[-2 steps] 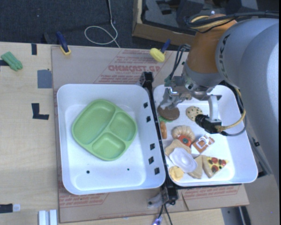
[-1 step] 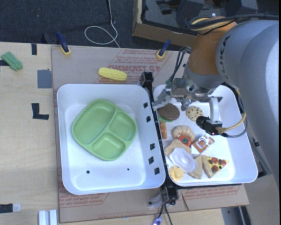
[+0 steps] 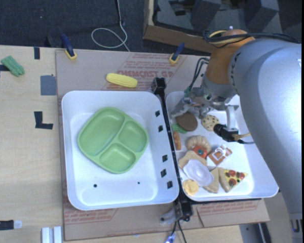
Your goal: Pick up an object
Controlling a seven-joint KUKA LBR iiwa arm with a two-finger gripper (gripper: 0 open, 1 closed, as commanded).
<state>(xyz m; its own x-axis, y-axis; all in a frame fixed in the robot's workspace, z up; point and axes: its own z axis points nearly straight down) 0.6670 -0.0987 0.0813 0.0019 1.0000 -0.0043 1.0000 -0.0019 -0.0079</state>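
Camera view: arm [image 3: 263, 85] reaches in from the right, with the jaws [image 3: 192, 105] low over the far part of the right bin [image 3: 263, 184], just above a brown round toy food piece [image 3: 187, 121]. Jaw state cannot be determined. Right bin also holds a cookie [image 3: 210, 121], a croissant [image 3: 198, 145], a pizza slice [image 3: 232, 177] and a white lid-like piece [image 3: 197, 172]. Left bin [image 3: 71, 151] holds a green divided plate [image 3: 113, 139]. A toy corn cob [image 3: 121, 80] lies on the counter [image 3: 20, 151] beyond the left bin.

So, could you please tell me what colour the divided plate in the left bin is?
Light green; the divided plate shows best in the camera view.
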